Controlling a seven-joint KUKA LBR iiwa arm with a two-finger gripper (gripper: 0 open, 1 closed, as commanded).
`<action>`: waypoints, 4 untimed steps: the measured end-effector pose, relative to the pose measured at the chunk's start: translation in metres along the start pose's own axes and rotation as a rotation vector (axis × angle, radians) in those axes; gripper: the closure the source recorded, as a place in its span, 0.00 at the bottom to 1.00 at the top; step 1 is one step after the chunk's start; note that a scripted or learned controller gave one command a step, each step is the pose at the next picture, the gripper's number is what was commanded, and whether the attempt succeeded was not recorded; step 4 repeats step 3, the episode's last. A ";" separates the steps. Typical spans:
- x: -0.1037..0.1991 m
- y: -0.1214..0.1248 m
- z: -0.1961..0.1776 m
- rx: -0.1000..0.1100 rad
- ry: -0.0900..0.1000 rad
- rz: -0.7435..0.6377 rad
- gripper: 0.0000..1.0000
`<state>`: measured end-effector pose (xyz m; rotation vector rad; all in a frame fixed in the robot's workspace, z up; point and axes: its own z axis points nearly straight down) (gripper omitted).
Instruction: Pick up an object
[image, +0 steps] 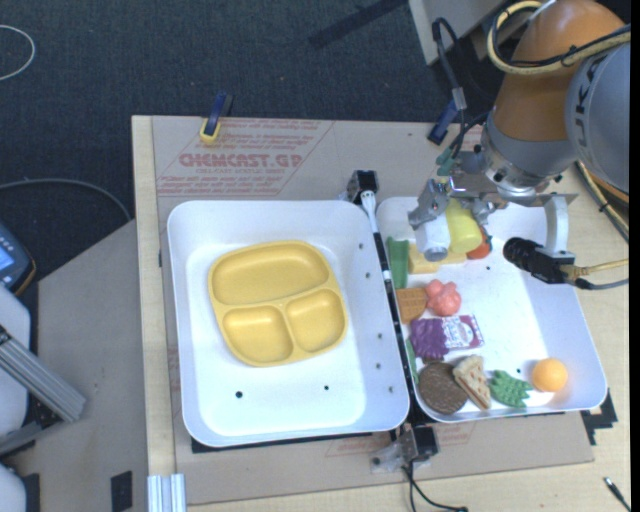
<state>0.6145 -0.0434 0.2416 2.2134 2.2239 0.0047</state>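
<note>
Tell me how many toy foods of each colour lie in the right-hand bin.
Yellow: 1
Green: 2
Pink-red: 1
Purple: 1
Orange: 2
Brown: 2
Total: 9, though some by the arm may be hidden.

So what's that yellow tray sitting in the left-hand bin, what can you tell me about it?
The yellow tray looks like a moulded plastic meal plate with rounded corners and three compartments: one long one at the far side, two smaller ones nearer the camera. It lies flat and slightly turned on the floor of the left bin, nothing in its compartments. The gripper is over the other bin, well apart from it.
</note>
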 end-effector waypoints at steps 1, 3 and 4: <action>0.050 0.021 0.021 0.002 0.001 -0.001 1.00; 0.075 0.041 0.025 0.001 -0.001 0.004 1.00; 0.075 0.041 0.025 0.001 -0.001 0.004 1.00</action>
